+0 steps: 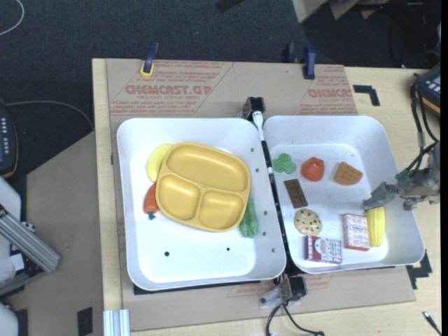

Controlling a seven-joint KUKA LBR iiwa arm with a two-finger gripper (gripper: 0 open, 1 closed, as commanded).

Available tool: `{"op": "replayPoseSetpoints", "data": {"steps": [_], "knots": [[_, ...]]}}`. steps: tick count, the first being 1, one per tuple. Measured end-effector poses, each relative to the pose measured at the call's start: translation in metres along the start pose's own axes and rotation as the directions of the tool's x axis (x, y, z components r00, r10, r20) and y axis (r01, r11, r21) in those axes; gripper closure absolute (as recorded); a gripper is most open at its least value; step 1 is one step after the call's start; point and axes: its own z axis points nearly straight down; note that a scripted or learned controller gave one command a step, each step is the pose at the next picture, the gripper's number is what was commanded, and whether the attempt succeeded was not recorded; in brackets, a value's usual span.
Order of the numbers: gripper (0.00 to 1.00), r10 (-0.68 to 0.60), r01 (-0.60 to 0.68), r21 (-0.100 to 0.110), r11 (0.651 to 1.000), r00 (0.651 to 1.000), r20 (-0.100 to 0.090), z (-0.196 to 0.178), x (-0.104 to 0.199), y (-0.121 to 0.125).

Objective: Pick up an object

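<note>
Corn [376,227]: beside my gripper [372,200], partly hidden.
Grip: I cannot tell.
Arm: cut off right.

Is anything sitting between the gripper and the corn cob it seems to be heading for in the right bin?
Nothing visible does. The gripper sits just above the upper end of the corn cob near the right bin's right wall. The pink carton lies beside the cob, on its left, not between them.

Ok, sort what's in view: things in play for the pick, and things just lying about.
In play: gripper, corn cob, red-and-white carton, right bin.

Lying about: yellow divided tray, cookie, tomato, chocolate bar, left bin.
</note>
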Motion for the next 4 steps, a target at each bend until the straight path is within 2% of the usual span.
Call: {"op": "replayPoseSetpoints", "data": {"steps": [1,3,4], "knots": [[0.0,-0.005,0.005,-0.014,1.0,1.0,0.004,-0.007,0.001,0.004],[0.0,-0.005,0.005,-0.01,1.0,1.0,0.001,0.087,0.001,0.02],[0.0,-0.005,0.005,-0.011,1.0,1.0,0.002,0.101,0.002,0.02]]}}
